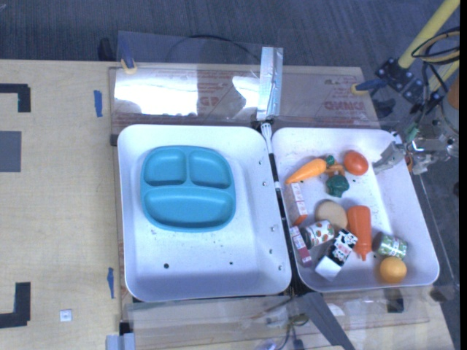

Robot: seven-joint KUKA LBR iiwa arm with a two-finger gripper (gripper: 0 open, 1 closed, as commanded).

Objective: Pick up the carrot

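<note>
Carrot (pixel 306 170) lay untouched in the right bin (pixel 423 228), well off from my end effector (pixel 398 154) at the bin's far right rim; I couldn't tell its state. Reaching and grasping remained.

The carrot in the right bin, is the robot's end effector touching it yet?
Apart. The camera view shows the end effector at the right bin's upper right edge, with bare white floor and the tomato between it and the carrot.
</note>
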